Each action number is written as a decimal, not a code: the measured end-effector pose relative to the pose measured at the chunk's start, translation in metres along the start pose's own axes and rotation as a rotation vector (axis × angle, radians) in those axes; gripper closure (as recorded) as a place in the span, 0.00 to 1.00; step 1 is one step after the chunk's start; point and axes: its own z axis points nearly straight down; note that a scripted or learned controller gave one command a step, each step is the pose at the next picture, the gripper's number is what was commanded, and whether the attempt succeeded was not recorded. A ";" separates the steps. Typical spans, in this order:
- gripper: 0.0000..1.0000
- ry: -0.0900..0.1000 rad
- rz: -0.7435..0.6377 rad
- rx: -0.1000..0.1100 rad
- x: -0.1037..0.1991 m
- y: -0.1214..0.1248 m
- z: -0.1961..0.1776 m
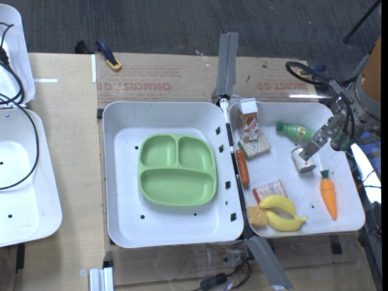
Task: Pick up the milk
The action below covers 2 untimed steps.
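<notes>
The milk is a small white carton with a brown picture on its front. It stands upright in the right bin's far left corner, close to the wall between the two bins. My gripper reaches in from the right and hangs over the middle of that bin, well to the right of the milk. Its tip is just above a small grey can that lies on the bin floor. Nothing shows between the gripper and the milk.
The right bin also holds a green bottle, a carrot, bananas, a red sausage, a small patterned box and a red-and-white packet. A green divided plate lies in the left bin.
</notes>
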 end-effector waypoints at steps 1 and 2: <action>1.00 0.003 -0.117 0.002 -0.001 0.016 0.055; 1.00 0.001 -0.058 0.001 0.040 0.033 0.034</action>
